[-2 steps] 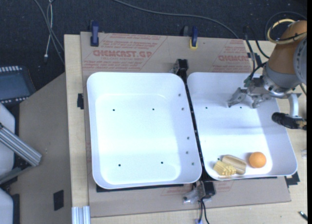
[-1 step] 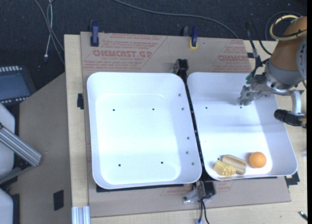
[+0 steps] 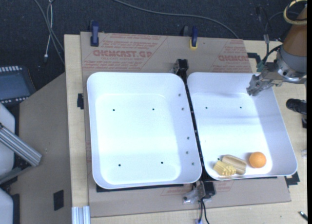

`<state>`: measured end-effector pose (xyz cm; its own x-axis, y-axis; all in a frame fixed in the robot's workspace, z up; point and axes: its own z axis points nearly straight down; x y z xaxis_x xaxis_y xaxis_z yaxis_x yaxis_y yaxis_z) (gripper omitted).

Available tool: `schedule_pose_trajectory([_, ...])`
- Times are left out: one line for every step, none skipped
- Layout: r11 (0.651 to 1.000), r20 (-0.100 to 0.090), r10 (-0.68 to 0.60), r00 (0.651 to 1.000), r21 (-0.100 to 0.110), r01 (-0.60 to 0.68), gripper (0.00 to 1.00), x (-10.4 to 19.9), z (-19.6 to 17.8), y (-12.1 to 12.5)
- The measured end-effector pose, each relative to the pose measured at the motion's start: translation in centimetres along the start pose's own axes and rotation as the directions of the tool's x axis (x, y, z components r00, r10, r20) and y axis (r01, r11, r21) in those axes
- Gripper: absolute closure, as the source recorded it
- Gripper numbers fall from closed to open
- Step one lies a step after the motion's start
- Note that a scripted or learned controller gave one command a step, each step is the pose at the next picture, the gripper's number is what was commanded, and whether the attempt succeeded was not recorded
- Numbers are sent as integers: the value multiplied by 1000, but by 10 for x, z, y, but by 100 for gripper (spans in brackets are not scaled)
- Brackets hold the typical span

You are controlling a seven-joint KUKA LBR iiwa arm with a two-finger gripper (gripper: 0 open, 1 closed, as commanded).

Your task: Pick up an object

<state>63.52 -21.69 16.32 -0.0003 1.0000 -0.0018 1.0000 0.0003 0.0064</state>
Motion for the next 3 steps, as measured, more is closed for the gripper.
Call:
schedule_pose_trajectory([1000, 0, 0, 1000, 1, 0, 100, 0, -47, 1])
schedule_pose_trajectory([1000, -3, -4, 1000, 6, 4, 100, 56, -42, -13])
schedule_pose_trajectory([1000, -3, -4, 1000, 4, 4, 100, 104, -55, -22])
